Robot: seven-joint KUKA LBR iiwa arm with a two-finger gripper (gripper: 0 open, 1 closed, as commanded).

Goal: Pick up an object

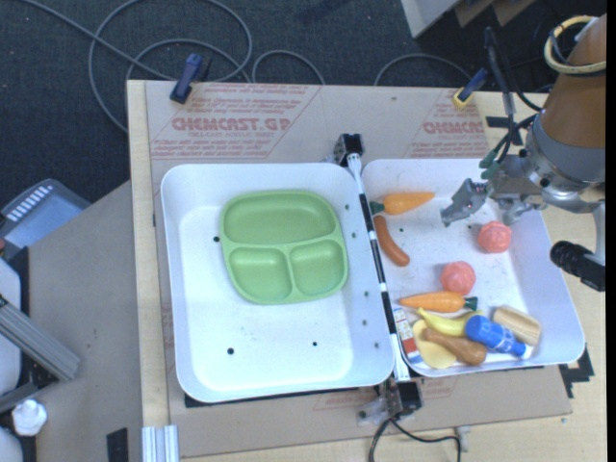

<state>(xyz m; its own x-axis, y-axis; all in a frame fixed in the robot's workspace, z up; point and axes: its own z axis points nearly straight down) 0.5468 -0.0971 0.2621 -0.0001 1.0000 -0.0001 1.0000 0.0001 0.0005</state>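
My gripper (477, 212) hangs over the back of the right bin (551, 287), its fingers spread open with nothing between them. A pink ball (495, 237) lies just below and to the right of the fingertips. Left of the gripper an orange carrot (407, 201) lies near the bin's back left corner, and a red sausage (391, 241) sits below it. A second reddish ball (459, 276) rests mid-bin. At the front are another carrot (438, 302), a banana (445, 321), a blue bottle (496, 336), a bread roll (518, 323) and a brown sausage (464, 350).
The left bin (192, 335) holds a green divided plate (284, 245). A black clamp (348, 146) sits at the back where the two bins meet. The arm's orange band and grey wrist (573, 114) rise at the right edge, with cables behind.
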